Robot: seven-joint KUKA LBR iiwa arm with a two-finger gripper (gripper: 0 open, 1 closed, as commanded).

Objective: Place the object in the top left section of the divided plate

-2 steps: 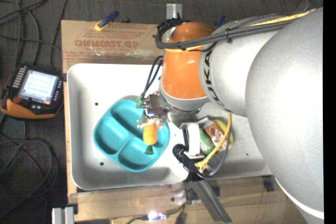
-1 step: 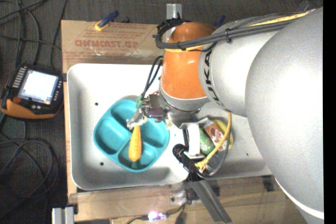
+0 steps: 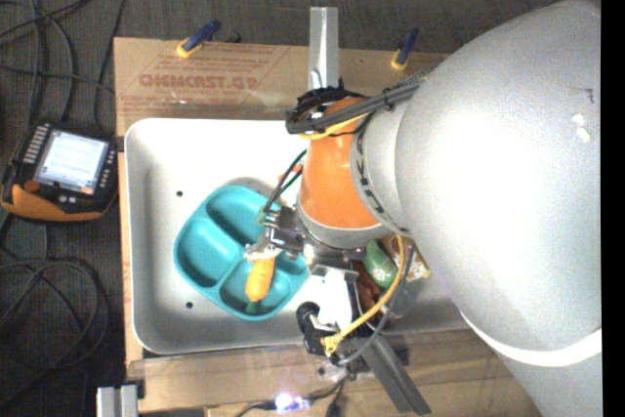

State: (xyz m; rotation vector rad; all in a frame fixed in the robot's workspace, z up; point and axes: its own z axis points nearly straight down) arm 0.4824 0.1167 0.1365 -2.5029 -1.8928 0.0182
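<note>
**Yellow piece over the plate's lower section, not the top left**

Large grey arm (image 3: 508,200) filling the right side, reaching in over the white bin (image 3: 146,239) on the tabletop, orange band (image 3: 332,186) just above the wrist. Teal divided plate (image 3: 210,249) lying in the bin's middle, slightly turned, its top left section bare. Tool (image 3: 271,244) low over the plate's right edge, wrist hiding most of it; grip state impossible to tell, open or closed. Yellow object (image 3: 259,280), corn-like, directly under the tool and over the plate's lower right section; unclear whether held or already resting there.

Likely trouble from here: wrong compartment. If released at this spot, a landing in the lower section instead of the top left. If resting loose, a weak or off-centre pinch on a rounded piece, then a slip or roll across a divider. Also a nudge against the rim, sliding the light plate within the bin.
</note>
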